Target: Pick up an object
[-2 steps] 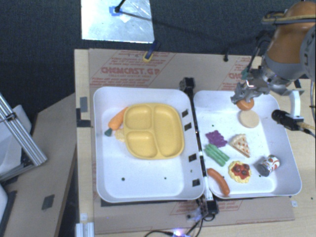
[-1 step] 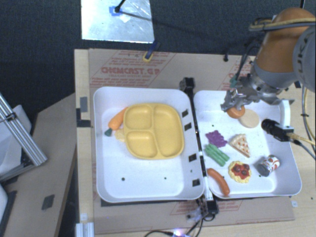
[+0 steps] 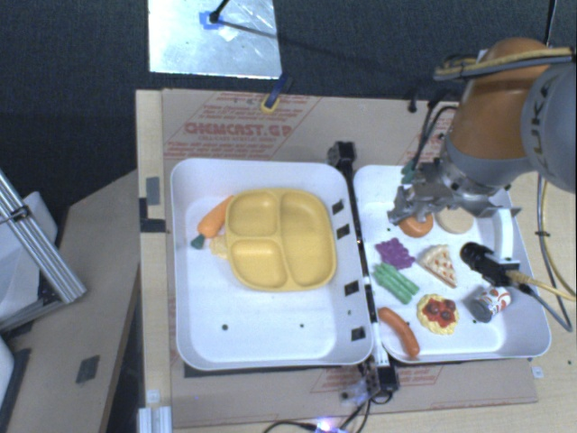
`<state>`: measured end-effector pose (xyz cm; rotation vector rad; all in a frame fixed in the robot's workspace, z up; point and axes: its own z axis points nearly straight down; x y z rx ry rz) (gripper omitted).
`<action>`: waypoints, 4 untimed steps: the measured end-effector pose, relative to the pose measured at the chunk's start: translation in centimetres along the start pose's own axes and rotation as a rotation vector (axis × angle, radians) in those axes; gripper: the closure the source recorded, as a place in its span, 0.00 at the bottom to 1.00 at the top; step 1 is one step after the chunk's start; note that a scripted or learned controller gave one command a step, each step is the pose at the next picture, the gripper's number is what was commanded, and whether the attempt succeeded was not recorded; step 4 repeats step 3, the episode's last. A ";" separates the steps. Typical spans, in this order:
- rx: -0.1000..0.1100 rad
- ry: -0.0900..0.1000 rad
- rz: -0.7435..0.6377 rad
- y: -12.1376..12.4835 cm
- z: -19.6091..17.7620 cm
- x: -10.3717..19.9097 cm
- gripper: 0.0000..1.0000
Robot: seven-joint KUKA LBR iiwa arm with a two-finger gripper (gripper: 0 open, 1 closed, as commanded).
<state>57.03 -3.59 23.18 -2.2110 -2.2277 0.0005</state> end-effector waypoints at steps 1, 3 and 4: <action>0.001 0.001 -0.001 -2.4 1.3 4.6 1.00; -0.001 0.000 0.002 -6.5 -0.1 9.8 1.00; -0.001 0.000 0.002 -6.5 -0.1 9.8 1.00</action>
